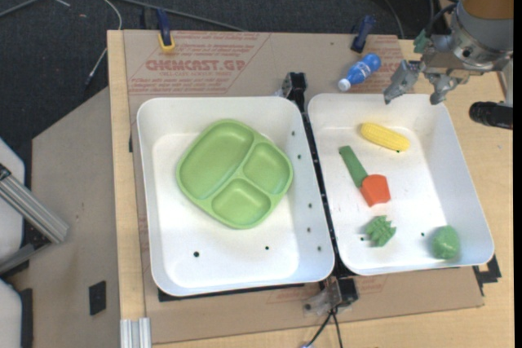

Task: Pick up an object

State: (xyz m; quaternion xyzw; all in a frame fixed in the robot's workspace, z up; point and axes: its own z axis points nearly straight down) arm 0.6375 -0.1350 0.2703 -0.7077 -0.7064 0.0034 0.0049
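Observation:
The right bin (457,175) holds a yellow corn cob (384,136), an orange carrot with a green top (364,176), a small green leafy piece (379,231) and a round green vegetable (446,242). My gripper (420,87) hangs over the bin's far edge, above and behind the corn cob. Its two grey fingers stand apart, open, with nothing between them.
The left bin (155,175) holds a green divided plate (235,173). A small blue-and-white bottle (360,72) lies on the cardboard behind the right bin. Blue clamps (165,30) hold the board at the back. A black clip (294,85) joins the bins.

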